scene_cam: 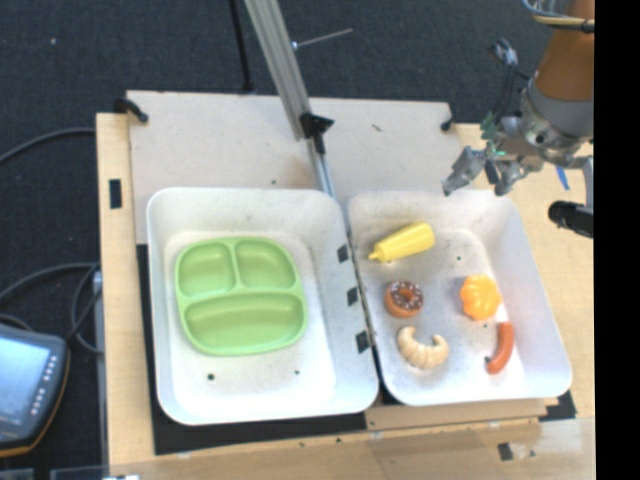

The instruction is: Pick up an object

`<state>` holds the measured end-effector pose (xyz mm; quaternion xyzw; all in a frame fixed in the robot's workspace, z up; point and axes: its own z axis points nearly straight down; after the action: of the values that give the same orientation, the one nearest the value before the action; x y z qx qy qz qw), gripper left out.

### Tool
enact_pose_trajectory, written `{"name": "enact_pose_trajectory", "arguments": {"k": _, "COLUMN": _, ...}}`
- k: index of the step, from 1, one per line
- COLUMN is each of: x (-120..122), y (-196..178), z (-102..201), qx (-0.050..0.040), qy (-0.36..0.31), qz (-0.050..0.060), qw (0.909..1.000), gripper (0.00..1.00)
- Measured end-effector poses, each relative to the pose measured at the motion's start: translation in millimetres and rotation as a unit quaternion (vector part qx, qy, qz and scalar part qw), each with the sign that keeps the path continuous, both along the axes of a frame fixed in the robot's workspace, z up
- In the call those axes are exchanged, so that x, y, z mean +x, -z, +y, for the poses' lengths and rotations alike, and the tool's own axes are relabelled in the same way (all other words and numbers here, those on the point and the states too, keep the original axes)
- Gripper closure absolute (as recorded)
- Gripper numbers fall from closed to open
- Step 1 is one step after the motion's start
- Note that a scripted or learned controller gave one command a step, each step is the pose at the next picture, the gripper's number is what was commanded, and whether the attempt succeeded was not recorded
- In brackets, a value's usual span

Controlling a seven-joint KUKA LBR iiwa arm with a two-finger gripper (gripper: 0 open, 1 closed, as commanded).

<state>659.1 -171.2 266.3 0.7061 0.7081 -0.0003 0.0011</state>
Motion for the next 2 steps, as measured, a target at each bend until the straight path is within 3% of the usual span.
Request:
{"name": "enact_pose_trajectory", "arguments": {"k": 1, "x": -53.8, "y": 75.0, "z": 7.7, "qx": 0.0013, "qy": 0.002, "qz": 0.005, "qw": 1.0, "gripper": 0.0}}
{"name": "enact_pose_trajectory", "arguments": {"k": 2, "x": -86.1, "y": 35.6, "z": 85.1, "qx": 0.0025, "qy": -0.003, "qz": -0.001, "qw": 1.0, "gripper": 0.0}}
